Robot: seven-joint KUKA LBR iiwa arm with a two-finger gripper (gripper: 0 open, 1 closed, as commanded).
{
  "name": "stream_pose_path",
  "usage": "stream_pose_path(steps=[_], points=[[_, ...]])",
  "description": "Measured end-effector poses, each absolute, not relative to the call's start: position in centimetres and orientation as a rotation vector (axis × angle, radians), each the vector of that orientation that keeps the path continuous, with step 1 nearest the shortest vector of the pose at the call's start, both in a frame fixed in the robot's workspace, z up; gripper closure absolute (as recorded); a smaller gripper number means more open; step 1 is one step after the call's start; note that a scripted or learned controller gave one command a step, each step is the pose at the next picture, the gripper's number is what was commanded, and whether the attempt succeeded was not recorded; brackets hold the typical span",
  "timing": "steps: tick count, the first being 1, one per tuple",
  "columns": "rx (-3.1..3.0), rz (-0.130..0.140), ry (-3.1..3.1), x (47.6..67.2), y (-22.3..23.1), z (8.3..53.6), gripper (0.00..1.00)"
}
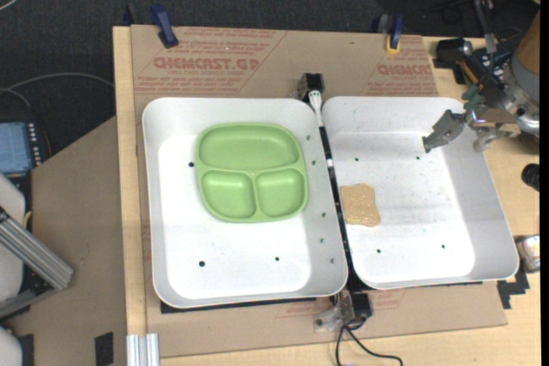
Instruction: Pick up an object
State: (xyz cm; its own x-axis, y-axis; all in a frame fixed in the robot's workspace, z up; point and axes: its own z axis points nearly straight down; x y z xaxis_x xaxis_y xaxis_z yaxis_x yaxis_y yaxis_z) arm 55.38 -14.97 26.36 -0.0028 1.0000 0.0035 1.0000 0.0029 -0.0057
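Note:
A flat tan piece, shaped like a slice of toast, lies in the right bin close to its left wall. My gripper hangs over the far right part of that bin, well up and to the right of the tan piece. Its fingers stand apart, open, with nothing between them. A green divided plate rests in the upper half of the left bin.
The two white bins sit side by side on a brown board, held by blue clamps at the back edge. Cables and a small black connector lie by the seam between the bins.

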Motion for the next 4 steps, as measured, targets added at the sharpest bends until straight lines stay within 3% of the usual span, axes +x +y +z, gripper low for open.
stream_pose_path(steps=[1,2,3,4], points=[[-2.215,-0.004,-2.227,50.3,-9.3,31.6,0.0],[-2.209,0.002,-2.225,47.8,-1.1,29.4,0.0],[-2.212,-0.006,-2.231,47.9,5.2,32.1,0.0],[-2.209,0.004,-2.227,47.8,12.2,30.2,0.0]])
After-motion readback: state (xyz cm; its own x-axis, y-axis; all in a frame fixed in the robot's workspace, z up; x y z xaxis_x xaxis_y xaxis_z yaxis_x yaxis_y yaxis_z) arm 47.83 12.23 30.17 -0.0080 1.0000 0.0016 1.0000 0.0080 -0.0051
